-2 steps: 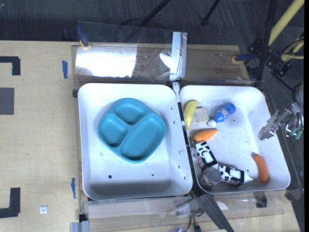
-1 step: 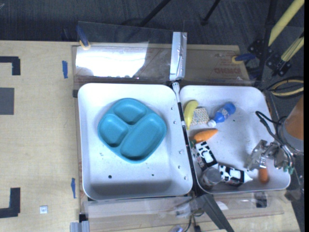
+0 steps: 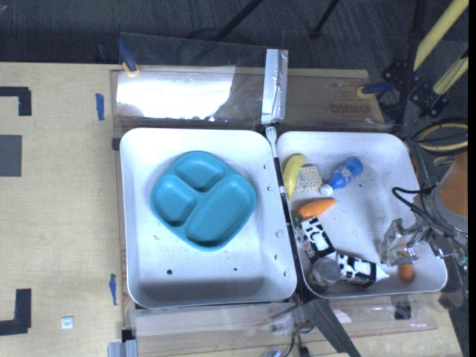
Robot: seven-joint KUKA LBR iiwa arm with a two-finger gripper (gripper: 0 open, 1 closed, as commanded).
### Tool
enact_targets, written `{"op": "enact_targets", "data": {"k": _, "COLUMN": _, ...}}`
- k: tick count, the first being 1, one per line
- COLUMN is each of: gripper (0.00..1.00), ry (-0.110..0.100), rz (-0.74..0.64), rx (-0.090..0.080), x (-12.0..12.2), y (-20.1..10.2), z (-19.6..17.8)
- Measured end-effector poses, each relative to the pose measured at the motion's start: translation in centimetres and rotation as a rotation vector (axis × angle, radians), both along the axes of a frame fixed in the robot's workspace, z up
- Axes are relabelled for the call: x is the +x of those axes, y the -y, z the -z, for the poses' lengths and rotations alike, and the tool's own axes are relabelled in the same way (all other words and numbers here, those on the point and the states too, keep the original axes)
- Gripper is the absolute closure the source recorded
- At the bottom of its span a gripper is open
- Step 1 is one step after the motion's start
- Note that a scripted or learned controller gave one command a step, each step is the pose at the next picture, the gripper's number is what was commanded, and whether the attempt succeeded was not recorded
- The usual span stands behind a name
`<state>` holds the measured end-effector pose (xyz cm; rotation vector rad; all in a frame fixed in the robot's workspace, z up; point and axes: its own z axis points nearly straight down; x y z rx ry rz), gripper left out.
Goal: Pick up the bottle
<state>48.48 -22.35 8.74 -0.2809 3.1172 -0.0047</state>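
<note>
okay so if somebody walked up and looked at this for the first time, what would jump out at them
Probably the big blue divided plate, lying alone in the middle of the left bin. Next, the clutter along the right bin's left side: a yellow banana, a small blue-capped bottle, an orange carrot and a black-and-white cow toy. The gripper sits by that bin's right edge.

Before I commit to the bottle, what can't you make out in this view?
- Gripper: finger state, blurred against cables in the right bin.
- Arm: cut off by the right edge.
- Bottle: label too small to read.
- Small orange thing beside the gripper: too small to identify.
</note>
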Motion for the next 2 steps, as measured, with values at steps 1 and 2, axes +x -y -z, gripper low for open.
{"op": "enact_targets", "data": {"k": 1, "gripper": 1.00, "ry": -0.003, "rz": -0.333, "rx": -0.002, "x": 0.9, "y": -0.1, "z": 0.0}}
{"op": "enact_targets", "data": {"k": 2, "gripper": 1.00, "ry": -0.011, "rz": -0.733, "rx": 0.001, "x": 2.9, "y": -0.1, "z": -2.9}}
